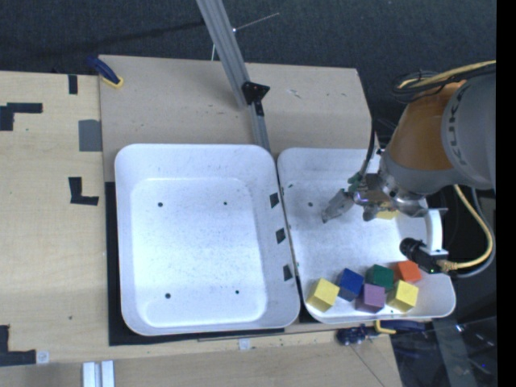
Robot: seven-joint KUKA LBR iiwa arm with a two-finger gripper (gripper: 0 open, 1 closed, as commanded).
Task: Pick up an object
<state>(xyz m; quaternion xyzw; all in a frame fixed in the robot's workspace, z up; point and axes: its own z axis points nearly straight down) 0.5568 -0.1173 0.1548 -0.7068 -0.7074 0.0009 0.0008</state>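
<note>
Several small blocks lie in a cluster at the near end of the right bin [322, 176]: a yellow block [325, 293], a blue block [351, 283], a green block [379, 276], a purple block [373, 296], an orange block [409, 271] and a second yellow block [405, 295]. My gripper [352, 208] hangs over the middle of the right bin, well beyond the cluster. Its fingers are spread open and I see nothing between them. A small yellow patch [388, 214] shows just under the wrist; what it is I cannot tell.
The left bin [129, 216] sits beside the right one, their rims touching in the middle. A slanted metal pole [230, 47] crosses the bench behind the bins. The arm's body and cables [451, 135] occupy the right side.
</note>
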